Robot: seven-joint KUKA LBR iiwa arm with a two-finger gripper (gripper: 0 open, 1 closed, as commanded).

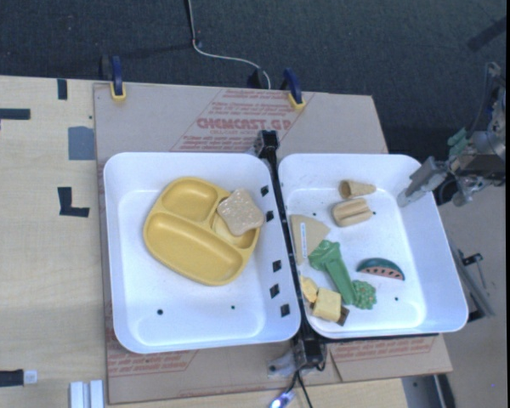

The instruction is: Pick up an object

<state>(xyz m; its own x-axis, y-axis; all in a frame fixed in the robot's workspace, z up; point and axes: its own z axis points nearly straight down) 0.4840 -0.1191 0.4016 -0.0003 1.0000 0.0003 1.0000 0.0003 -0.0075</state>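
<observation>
Watermelon slice [380,269] in right bin [433,253], gripper [442,177] well apart

Arm sits at the far right edge, grey links partly cut off by the frame. Hand [418,185] is angled down and to the left, grey finger tip pointing left. Nothing visible between the fingers. Can't resolve the finger gap from this angle, too blurred.

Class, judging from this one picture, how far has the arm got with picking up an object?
Done: nothing is lifted. The watermelon slice, green piece and other toys lie in the right bin. In hand: the gripper sits at that bin's right edge, carrying nothing visible. Left: reach, grasp, lift.
</observation>
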